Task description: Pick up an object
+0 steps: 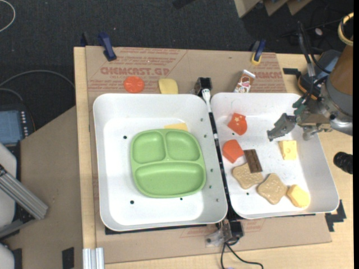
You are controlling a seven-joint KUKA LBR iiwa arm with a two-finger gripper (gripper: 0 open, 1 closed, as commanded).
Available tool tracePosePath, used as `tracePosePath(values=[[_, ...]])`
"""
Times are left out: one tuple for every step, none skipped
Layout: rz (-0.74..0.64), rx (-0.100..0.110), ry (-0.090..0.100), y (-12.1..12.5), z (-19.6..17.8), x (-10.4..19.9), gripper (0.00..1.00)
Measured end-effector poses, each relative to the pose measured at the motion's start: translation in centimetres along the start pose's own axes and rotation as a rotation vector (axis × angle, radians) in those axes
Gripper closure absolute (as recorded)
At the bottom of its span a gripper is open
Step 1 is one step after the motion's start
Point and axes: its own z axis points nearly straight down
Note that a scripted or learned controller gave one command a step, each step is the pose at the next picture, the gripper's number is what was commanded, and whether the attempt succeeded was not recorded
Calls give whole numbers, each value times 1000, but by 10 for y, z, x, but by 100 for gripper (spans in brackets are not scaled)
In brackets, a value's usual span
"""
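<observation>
A dark carpeted floor surrounds the counter (56,150), which is topped with a tan board printed in faded red lettering and carries two shallow white bins side by side. The left bin (109,122) holds a pale green divided plate (167,163), smooth moulded plastic with three compartments, and a sliver of something yellow just behind it. The right bin (320,167) holds the pickable bits: a yellow cheese wedge (288,149), a red carton-shaped piece (238,123), an orange block (232,150), a brown chocolate bar (253,160) lying lengthwise away from the camera, two tan waffle-textured crackers (260,182), and a rounded yellow lump (298,196) at the near corner. The end effector (279,129) hangs over the right bin's far half, the arm coming in from the right; its dark fingers look parted somewhat and nothing sits between them. The cheese wedge is the closest candidate, lying just beside the fingers, a little nearer the camera and toward the arm's side, so I'd guess a short pull back and a descent would suit. The red carton lies well apart to the other side. All these look like hard, light toy foods, likely slippery.
</observation>
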Motion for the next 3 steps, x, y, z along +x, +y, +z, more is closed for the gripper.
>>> tracePosePath(values=[[1,12,3,25,111,-11,0],[2,4,5,32,199,-15,0],[0,6,3,4,198,9,0]])
